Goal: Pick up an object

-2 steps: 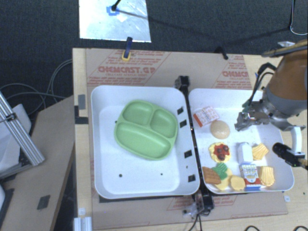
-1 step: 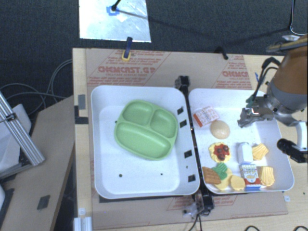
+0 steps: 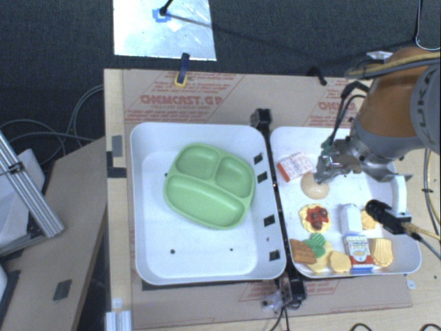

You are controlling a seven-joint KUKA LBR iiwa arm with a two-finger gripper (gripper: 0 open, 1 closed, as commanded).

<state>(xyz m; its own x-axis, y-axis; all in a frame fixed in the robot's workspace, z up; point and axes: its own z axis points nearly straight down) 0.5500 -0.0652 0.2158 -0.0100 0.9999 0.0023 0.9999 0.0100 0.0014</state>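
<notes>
Now your grey two-finger gripper [image 3: 324,173] hangs just above the round tan bun-like toy [image 3: 315,188], at about 10 o'clock in the right white bin [image 3: 413,257]. You look to be lowering for a grab. I cannot tell how it is set. Next, you need to come straight down and squeeze.

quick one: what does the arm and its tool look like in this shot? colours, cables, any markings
The arm is bulky and rounded, with an orange band above a grey wrist section. Thin dark cables loop along its left side down toward the tool, which is a small metallic grey piece. A white bracket carrying a black block sticks out below the wrist. No markings are readable.
</notes>
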